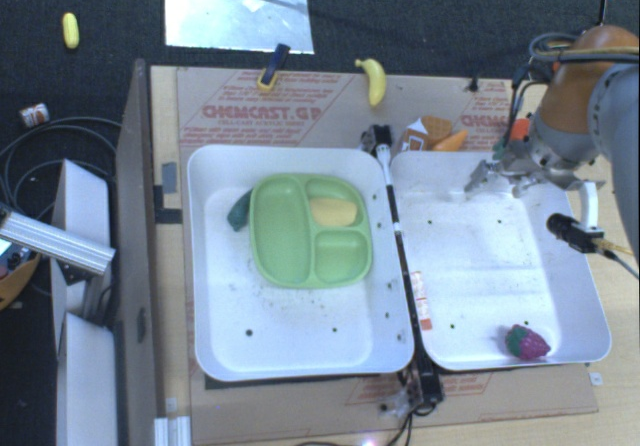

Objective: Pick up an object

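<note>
Counting from the left bin, we log a green tray with a yellow piece in its upper right compartment and a dark green item touching its left edge. We list a pink strawberry in the right bin, near corner. Gripper hovers over that bin's far edge, well apart from the strawberry; jaws look empty, opening unclear to us. On the worktop beyond: a banana.

A single fixed camera looks down at a slant on the left bin from above. The right bin lies beside it, with floor beyond.
</note>
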